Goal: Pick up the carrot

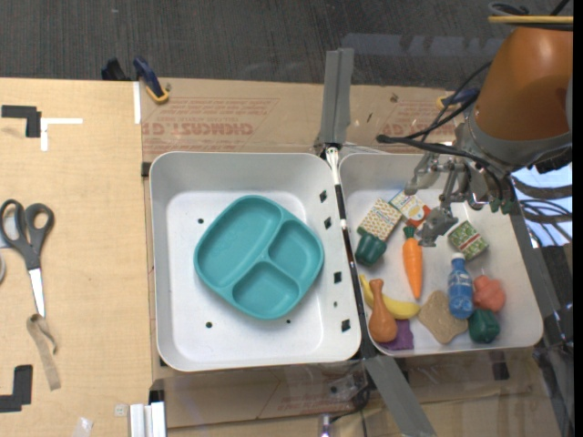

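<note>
Beyond the far edge of the worktop runs a dark grey floor, carpet-like with a fine weave, evenly lit and without strong shadows. The worktop itself is pale wood-grain board, marked with black tape corners and a strip of white tape. A sheet of brown cardboard with printed red lettering lies across its middle and right part. A pair of scissors with grey handles rests near the left edge, a tan strap just below it. A blue and yellow clamp grips the cardboard's far left corner.
</note>
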Tool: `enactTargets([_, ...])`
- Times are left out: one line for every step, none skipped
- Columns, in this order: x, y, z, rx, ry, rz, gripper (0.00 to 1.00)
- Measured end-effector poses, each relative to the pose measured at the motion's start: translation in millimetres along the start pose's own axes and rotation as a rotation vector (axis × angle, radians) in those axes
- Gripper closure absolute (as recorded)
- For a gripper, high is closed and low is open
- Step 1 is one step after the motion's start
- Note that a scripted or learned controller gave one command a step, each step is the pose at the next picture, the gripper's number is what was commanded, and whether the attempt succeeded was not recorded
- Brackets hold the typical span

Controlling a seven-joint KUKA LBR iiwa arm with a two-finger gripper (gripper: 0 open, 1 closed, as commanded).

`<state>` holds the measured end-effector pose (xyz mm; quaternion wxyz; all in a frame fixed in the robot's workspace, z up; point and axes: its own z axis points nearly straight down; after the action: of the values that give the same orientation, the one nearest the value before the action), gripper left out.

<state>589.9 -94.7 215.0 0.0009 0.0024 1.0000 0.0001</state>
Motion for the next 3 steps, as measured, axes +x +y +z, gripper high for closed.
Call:
enactTargets([45,-5,97,0.0,0.0,-0.139,0.0])
enactTargets([10,-2,114,0.003,-0.015,-0.143,0.0])
enactTargets([8,-2,105,0.005,-0.021,-0.145,1.0])
